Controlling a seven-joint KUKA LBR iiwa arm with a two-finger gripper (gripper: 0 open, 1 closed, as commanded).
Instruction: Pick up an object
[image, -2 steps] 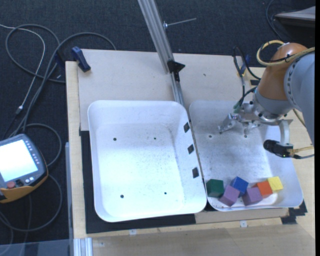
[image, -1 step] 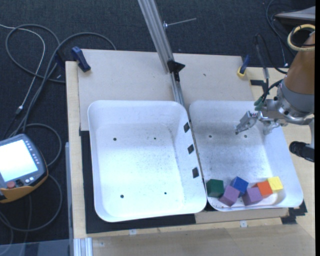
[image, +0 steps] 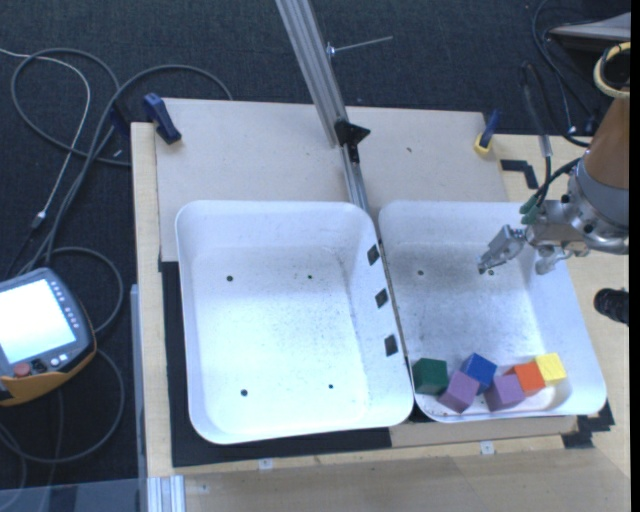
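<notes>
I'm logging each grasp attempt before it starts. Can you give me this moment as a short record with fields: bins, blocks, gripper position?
right bin: holds six blocks along its near edge
blocks, left to right: green block, purple block, blue block, second purple block, orange block, yellow block
left bin: white, beside the right bin
gripper: over the far part of the right bin, apart from the blocks
held object: none seen
</notes>
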